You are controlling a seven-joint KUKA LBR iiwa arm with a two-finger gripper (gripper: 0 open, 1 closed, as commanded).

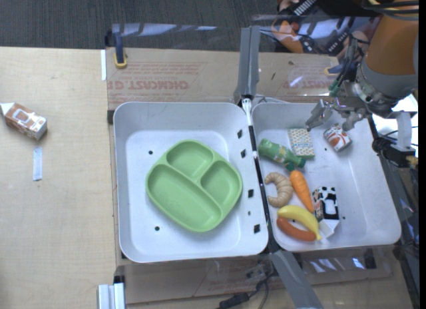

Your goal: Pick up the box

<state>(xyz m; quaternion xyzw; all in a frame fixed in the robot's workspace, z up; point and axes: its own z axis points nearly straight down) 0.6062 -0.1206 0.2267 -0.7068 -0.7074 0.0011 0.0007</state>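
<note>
One box (301, 142), just left of fingers (324, 114)

mirrored red lettering on cardboard sheet (160, 78), unreadable

Box (301, 142) behind carrot (301, 189)

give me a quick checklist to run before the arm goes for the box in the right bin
1. Patterned box uncovered from above: ok.
2. Gripper centred over it: not ok, it sits up and to the right, nearer the red-and-white can.
3. Room around the box: not ok, the green bottle lies close by its lower-left corner.
4. Which box is meant: cannot tell, a black-and-white box lies beside the carrot.
5. Box lifted: not ok, it lies on the right bin floor.
</note>
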